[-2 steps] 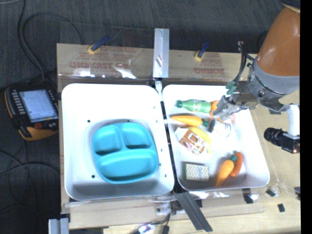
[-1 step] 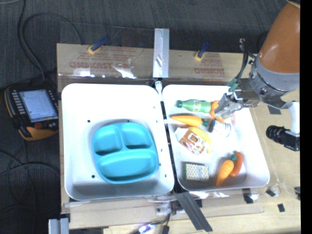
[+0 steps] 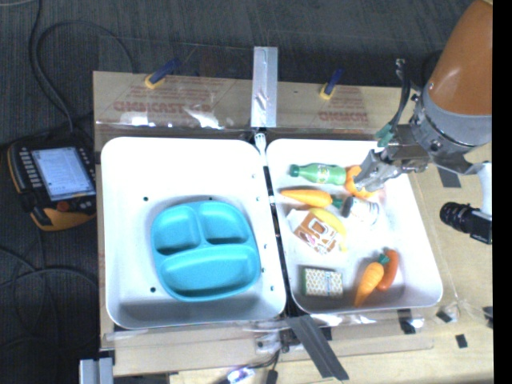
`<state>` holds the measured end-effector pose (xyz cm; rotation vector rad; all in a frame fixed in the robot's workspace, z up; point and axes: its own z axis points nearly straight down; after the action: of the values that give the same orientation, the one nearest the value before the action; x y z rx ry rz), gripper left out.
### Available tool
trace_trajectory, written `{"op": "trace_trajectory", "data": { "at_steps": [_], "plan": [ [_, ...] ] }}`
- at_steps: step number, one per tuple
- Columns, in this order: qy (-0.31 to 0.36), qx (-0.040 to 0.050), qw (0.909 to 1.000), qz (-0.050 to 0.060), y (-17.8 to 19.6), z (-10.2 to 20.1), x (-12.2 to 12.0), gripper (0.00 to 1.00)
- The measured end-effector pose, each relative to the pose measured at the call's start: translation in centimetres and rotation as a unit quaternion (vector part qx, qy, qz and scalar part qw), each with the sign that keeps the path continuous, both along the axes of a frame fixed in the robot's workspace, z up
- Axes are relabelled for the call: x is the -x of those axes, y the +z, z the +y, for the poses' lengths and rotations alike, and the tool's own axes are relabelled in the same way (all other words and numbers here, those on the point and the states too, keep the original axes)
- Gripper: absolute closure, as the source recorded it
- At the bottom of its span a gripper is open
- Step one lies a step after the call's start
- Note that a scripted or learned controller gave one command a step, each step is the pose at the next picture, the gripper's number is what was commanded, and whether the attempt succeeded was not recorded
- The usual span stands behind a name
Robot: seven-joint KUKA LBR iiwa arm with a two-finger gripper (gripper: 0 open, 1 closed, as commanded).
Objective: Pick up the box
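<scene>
The small flat cardboard box [image 3: 322, 281] with a speckled, patterned top lies in the right shallow white bin [image 3: 420, 238], close to that bin's near wall and toward its left side. Its print is too fine to read. Just above it sits an orange-and-white snack packet [image 3: 315, 232] with a blocky white logo whose letters cannot be made out. To the box's right, a little apart, two orange plastic carrots [image 3: 376, 275] lie side by side at a slant. A bare strip of bin floor shows between the box and the carrots, and a thinner one between the box and the near wall.

Farther back in the same bin a green plastic bottle [image 3: 318, 171] lies on its side, its label unreadable, with a long orange carrot-like piece [image 3: 306, 198] just below it. The grey arm's pincer [image 3: 366, 178] hangs over the back of this bin, beside the bottle's cap end, well apart from the box; an orange item sits right at its tip, and whether the fingers are parted or closed cannot be told.

The left shallow white bin [image 3: 128, 174] holds a sky-blue plastic divided tray [image 3: 206, 248], with wide bare floor around it.

Behind both bins, the brown cardboard sheet on the worktop [image 3: 160, 102] bears faded red lettering under clear film, not legible. A handheld control pendant [image 3: 50, 181] with a lit screen lies on the floor to the left.
</scene>
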<state>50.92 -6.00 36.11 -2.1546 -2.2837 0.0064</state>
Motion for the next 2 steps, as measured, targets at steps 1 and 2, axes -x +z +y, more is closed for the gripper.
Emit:
{"op": "trace_trajectory", "data": {
  "at_steps": [1,2],
  "plan": [
    [-0.130,0.0010,0.9915,-0.003,7.32,-3.19,2.47,1.00],
    [-0.130,0.0024,0.9915,-0.003,8.25,-3.20,2.36,1.00]
  ]
}}
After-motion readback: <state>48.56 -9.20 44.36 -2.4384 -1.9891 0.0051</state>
